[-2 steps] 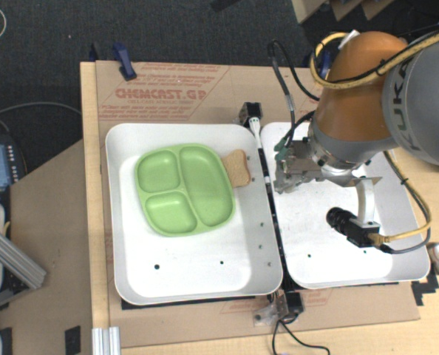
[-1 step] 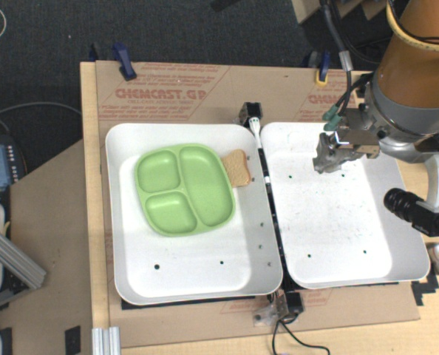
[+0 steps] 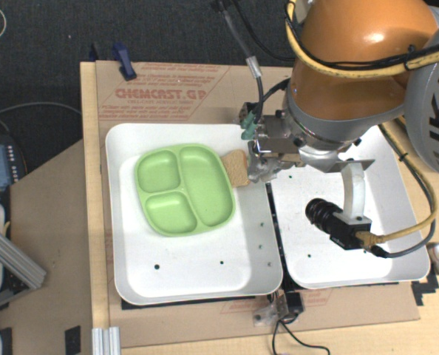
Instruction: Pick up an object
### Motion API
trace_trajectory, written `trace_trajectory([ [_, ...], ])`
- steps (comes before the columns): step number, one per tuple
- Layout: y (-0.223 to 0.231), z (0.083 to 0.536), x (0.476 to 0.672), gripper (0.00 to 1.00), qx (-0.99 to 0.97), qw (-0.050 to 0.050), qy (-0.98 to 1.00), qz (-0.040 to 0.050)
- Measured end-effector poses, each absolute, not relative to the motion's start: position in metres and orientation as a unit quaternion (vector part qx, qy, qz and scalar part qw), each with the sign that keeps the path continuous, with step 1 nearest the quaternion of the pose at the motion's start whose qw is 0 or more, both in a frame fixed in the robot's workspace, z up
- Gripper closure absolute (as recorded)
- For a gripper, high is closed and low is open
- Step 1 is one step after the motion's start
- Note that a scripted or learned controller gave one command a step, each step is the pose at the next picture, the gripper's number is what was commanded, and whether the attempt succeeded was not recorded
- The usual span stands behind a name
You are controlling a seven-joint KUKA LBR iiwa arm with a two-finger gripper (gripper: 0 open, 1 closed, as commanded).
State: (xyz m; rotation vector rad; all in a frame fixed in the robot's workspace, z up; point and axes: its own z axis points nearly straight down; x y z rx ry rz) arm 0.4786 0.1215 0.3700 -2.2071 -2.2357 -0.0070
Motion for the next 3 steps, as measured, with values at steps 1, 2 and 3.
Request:
trace_trajectory([
  [1, 0.17, 0.389, 0.479, 1.0, -0.705, -0.001, -0.709, -0.0021],
  [2, 0.106, 0.379, 0.479, 1.0, -0.71, 0.001, -0.705, 0.0018],
  [3, 0.104, 0.42, 0.48, 1.0, -0.707, -0.002, -0.707, -0.0024],
])
